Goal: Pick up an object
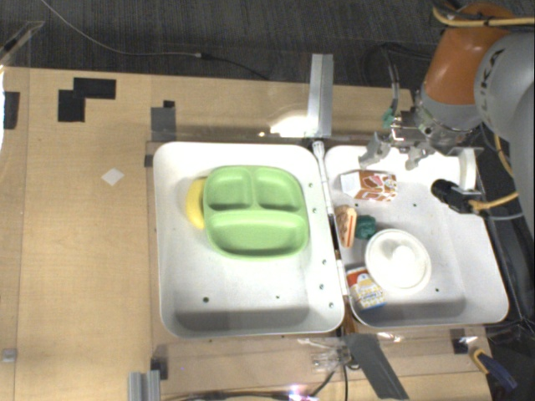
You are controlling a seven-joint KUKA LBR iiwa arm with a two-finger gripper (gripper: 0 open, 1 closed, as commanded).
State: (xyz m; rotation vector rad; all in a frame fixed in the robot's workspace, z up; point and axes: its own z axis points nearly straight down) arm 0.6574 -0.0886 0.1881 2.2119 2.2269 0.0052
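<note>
Camera view: tool [394, 150] hanging over the far edge of the right bin [468, 249], toward that bin's far-left corner. Fingers seen spread apart, nothing between them, nothing gripped. Grey arm [510, 82] with orange band entering from the right, above the far-right corner of the same bin.

Right bin, contents noted:
- Printed packet [377, 185], red-brown and white pattern, lying flat near the far-left corner, just beneath and nearest to the tool, not touching it.
- Orange-and-red wedge-shaped item [346, 222] against the left wall, about midway along it; exact kind not determinable.
- Small teal item [366, 228] just beside the wedge, on its right; touching or not, cannot tell.
- White bowl [399, 259], upright, in the middle toward the near edge.
- Small red-and-white box [366, 289] in the near-left corner, close to the bowl.

Left bin [242, 299], contents noted:
- Green divided plate [253, 211], three compartments, right side up, in the far half.
- Yellow item [195, 203] partly hidden under the plate's left edge.

Both bins side by side on the pale wooden surface [75, 249], walls meeting at the centre.
</note>
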